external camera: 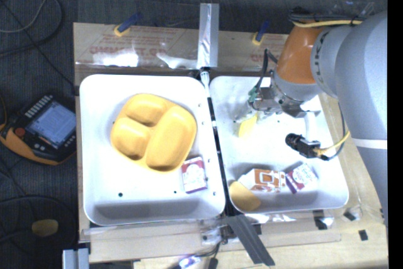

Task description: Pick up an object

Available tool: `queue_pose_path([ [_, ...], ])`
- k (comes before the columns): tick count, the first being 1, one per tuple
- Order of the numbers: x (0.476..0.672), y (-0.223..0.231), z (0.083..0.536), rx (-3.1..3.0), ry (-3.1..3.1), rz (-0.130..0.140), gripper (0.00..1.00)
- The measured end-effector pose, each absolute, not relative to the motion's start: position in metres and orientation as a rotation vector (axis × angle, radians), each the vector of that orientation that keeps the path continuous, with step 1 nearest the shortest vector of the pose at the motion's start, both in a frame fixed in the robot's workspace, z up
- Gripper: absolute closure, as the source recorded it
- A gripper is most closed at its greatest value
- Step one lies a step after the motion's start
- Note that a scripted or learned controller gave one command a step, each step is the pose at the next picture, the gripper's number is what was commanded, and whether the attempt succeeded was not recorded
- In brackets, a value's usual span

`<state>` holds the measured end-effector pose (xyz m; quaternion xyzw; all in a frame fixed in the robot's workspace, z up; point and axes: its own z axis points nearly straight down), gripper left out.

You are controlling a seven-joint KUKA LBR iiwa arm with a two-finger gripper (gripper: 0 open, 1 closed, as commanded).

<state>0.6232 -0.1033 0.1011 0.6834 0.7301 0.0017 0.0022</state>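
Objects lie in both bins. Left bin [94, 135]: a big yellow cushion-like lump [153, 130] fills its middle, and a small pink-and-white packet [194, 174] sits just beside the lump's near edge, close to the divider. Right bin [327, 195]: a pale yellow wedge [247, 126] near the far left part, a brown-and-white carton [267, 179] lying flat along the near wall, a purple-and-white packet [303, 174] touching the carton's right end, and a tan round piece [244, 196] in the near left corner.

Arm [352, 66] reaches in from the right over the right bin, orange band [297, 60] above the wrist. Gripper [263, 99] hangs above the bin's far part, just beside the yellow wedge; how its fingers stand I cannot tell, and nothing shows gripped. A black fitting [303, 145] with a yellow cable hangs off the arm over the bin's middle.

Bench [94, 47] is bare wood under clear plastic sheeting, with two blue-and-yellow clamps [128, 23] at the far edge and a metal strip [208, 34] between the bins. Floor is dark carpet with loose black cables [38, 9]. A handheld pendant [43, 129] with orange trim lies on the floor at left.
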Motion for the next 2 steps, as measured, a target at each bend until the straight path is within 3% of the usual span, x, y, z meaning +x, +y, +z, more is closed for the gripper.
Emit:
queue_pose_path([
  [1,0.658,-0.128,0.134,1.995,2.426,-0.004,1.0],
  [2,0.664,-0.075,0.184,2.061,2.371,-0.002,1.0],
])
